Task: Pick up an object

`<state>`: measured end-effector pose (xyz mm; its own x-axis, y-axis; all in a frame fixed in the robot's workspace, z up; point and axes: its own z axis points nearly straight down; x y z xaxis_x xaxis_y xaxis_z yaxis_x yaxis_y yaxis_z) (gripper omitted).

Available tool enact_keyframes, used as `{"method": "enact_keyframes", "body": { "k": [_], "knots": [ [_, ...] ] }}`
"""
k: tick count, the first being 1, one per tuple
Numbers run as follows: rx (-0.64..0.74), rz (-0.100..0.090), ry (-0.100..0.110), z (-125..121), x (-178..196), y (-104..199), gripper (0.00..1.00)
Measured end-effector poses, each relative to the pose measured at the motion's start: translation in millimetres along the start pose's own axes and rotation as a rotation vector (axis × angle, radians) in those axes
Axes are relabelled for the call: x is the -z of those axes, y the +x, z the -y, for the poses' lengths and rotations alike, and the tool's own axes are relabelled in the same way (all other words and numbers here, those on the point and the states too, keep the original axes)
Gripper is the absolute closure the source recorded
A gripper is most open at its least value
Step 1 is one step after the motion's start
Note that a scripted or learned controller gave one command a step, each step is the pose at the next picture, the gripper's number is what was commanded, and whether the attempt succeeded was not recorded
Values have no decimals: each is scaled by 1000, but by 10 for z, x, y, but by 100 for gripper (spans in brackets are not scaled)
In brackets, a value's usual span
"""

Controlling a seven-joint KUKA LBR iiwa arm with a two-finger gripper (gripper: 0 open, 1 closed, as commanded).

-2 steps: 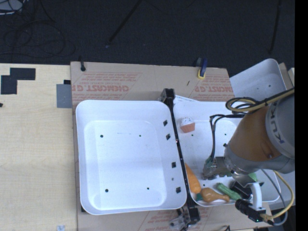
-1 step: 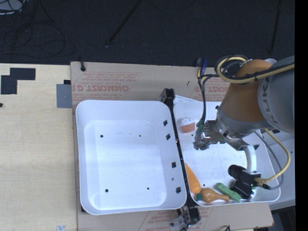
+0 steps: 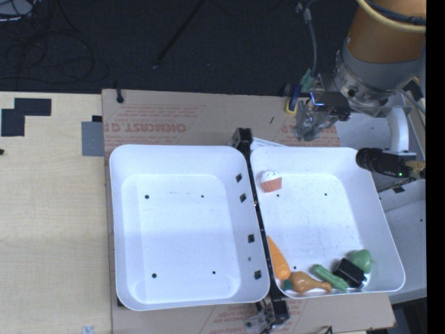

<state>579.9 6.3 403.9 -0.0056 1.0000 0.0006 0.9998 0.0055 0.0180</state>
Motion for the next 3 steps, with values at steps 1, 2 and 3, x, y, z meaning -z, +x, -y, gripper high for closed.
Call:
{"method": "enact_keyframes", "body": {
  "k": [1,2,3],
  "knots": [
    [-11,1,25,554,-337,-538,100],
    [1,-2,28,1056,-731,195,100],
    [-2,0,8,228,134,523,100]
  ]
}}
